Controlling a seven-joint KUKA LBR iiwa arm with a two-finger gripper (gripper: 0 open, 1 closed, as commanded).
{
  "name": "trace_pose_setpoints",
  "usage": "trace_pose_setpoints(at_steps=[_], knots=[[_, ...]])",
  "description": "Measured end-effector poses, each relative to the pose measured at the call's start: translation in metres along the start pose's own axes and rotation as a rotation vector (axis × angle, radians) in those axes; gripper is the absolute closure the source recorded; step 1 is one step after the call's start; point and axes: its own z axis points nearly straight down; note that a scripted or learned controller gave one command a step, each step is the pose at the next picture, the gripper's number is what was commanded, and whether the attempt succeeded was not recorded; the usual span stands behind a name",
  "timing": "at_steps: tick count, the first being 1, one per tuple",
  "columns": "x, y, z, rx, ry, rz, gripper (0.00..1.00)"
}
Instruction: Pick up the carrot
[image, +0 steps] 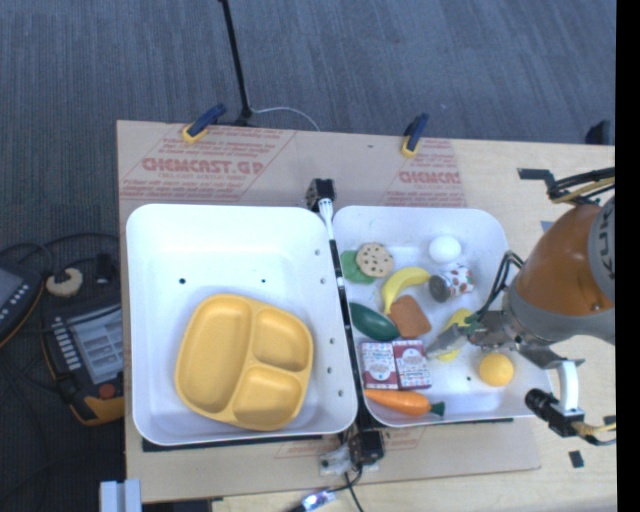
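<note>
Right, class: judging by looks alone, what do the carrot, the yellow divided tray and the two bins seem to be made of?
Carrot: probably moulded plastic; even orange, smooth, slightly shiny, with a green stub end.
Yellow divided tray: likely plastic; one uniform colour, rounded moulded compartments, soft sheen.
Left bin and right bin: seemingly thin formed plastic; glossy white with rounded corners.

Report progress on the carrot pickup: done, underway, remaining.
Done: nothing visible yet; the orange toy carrot with a green top lies on the floor of the right white bin, at its near edge, below the red cartons. Underway: the pincer is low in that bin, up and right of the carrot, among the other toys. Remaining: reaching the carrot, gripping and lifting it.
</note>
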Motion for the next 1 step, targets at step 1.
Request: trace_pose_setpoints(at_steps=[1], knots=[[0.0218, -0.0042, -0.0360, 0.011, -0.002, -0.369, 0.00]])
